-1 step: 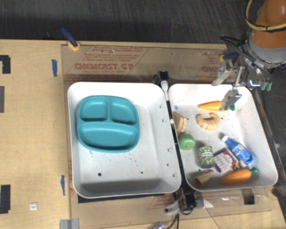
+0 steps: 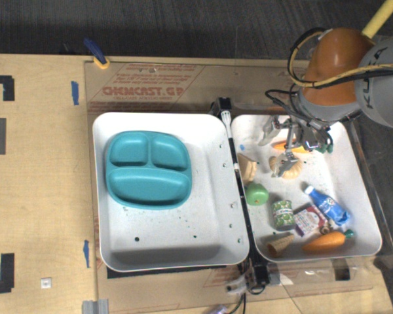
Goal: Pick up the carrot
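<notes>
- Bench carries 2 shallow white bins side by side: the left bin [image 2: 118,234] holds a teal divided plate [image 2: 148,169]; the right bin [image 2: 367,195] holds a scatter of small items.
- The carrot [image 2: 324,242] lies on its side at the near edge of the right bin, close to that bin's near right corner, untouched.
- Just beside the carrot: a brown wedge-shaped item [image 2: 280,243] to its left, a dark red packet [image 2: 308,220] and a blue-and-white bottle [image 2: 327,207] on its far side. A green can [image 2: 282,214] and a green apple [image 2: 256,194] sit further left.
- The gripper [image 2: 289,165] hangs over the far part of the right bin, well apart from the carrot. Its fingers appear apart, with nothing seen between them; a small orange piece [image 2: 295,148] lies close by, identity unclear.
- Progress, as judged: 0 of the pick is done. Approach to the carrot, descent, closing and lift all remain.
- Risk noted: neighbours crowd the carrot's far side, so the fingers have little room.
</notes>
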Controlling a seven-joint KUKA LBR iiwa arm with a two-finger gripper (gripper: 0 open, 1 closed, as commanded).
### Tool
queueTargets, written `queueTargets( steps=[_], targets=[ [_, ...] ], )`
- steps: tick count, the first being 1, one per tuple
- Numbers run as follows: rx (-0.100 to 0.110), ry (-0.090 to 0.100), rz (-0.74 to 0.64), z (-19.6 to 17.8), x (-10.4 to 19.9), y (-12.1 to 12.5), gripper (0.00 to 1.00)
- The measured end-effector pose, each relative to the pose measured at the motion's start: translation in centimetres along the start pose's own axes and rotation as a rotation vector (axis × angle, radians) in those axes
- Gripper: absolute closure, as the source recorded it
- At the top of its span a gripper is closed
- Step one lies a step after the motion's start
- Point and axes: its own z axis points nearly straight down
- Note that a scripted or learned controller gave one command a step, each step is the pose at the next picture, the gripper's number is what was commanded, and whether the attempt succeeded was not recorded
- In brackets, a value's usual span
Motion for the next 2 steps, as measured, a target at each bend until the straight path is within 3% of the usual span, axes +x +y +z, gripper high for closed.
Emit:
queueTargets(
  steps=[1,2],
  targets=[
    [0.005,-0.013,-0.06,2.4,1.9,-3.7,0.0],
    [-0.004,0.005,-0.096,2.6,0.5,-11.5,0.0]
  ],
)
